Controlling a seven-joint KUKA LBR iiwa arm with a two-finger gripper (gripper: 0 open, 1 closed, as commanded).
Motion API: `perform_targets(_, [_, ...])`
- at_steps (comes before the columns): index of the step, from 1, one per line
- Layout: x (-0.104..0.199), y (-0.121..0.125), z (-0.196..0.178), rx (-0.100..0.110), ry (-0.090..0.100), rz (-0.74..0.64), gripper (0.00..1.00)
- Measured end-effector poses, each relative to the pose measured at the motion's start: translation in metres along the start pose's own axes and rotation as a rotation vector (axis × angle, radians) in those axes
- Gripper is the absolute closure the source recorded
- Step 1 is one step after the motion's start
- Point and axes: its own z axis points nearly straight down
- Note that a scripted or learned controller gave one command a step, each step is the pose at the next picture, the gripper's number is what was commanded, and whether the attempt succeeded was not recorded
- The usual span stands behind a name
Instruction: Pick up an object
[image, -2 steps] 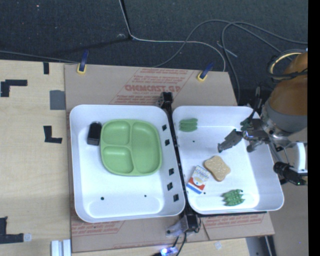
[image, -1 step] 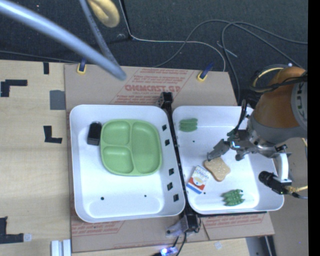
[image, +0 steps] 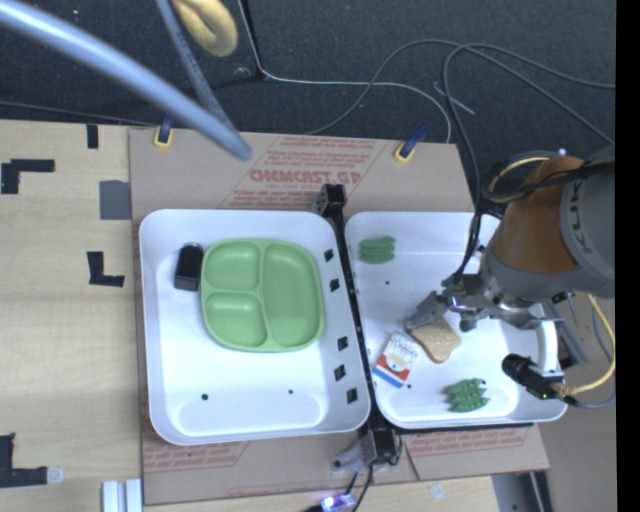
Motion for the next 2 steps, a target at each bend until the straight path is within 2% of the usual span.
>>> perform_targets(1, [-0.001, 0.002, 0.045, -0.008, -0.001, 0.001, 0.00])
perform_targets(2, [0.000, 0.006, 0.031, -0.022, -0.003, 0.000, 1.00])
